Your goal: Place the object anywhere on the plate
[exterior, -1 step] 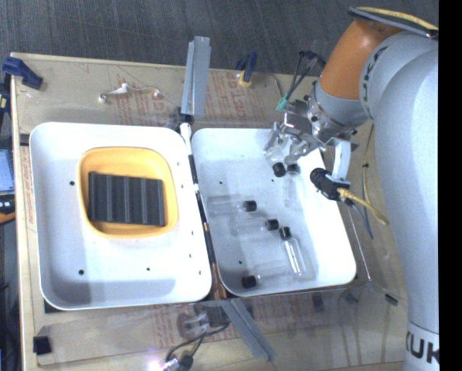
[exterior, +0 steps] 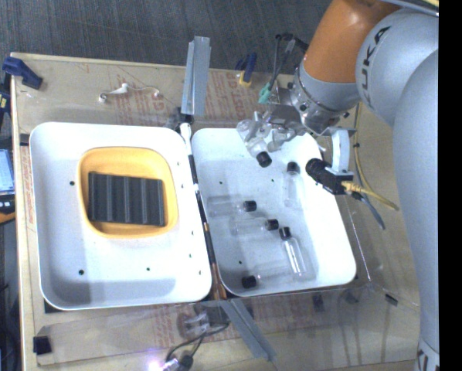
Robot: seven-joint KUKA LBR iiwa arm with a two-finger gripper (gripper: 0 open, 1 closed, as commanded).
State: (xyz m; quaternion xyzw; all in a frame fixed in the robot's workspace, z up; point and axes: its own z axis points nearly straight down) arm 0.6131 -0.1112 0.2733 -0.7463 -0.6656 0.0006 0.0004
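Two shallow white bins sit side by side on the table [exterior: 76, 76]. Nearest the camera, the right bin [exterior: 335, 261] holds several clear vials with black caps; I count about six caps, though the glass is hard to make out against the white. One vial [exterior: 295, 255] lies near the front right of that bin, its cap [exterior: 285, 233] pointing toward the back. One loose-looking black cap [exterior: 248, 282] rests at the front edge, and two more [exterior: 249, 205] [exterior: 271, 224] sit near the middle. Farther back, one cap [exterior: 292, 168] lies just below the arm's wrist.

One yellow plate [exterior: 127, 161] lies in the left bin [exterior: 53, 253], roughly centered, and one dark ribbed block [exterior: 127, 199] with four raised bars rests on it. No vial touches the plate; all of them are in the other bin.

At the far edge of the right bin, the one hand [exterior: 263, 154] hangs low over the back left corner, with a black-tipped piece just below it. Whether its jaws are apart or together cannot be told from this angle. One orange band [exterior: 339, 37] rings the grey arm [exterior: 401, 68] above.
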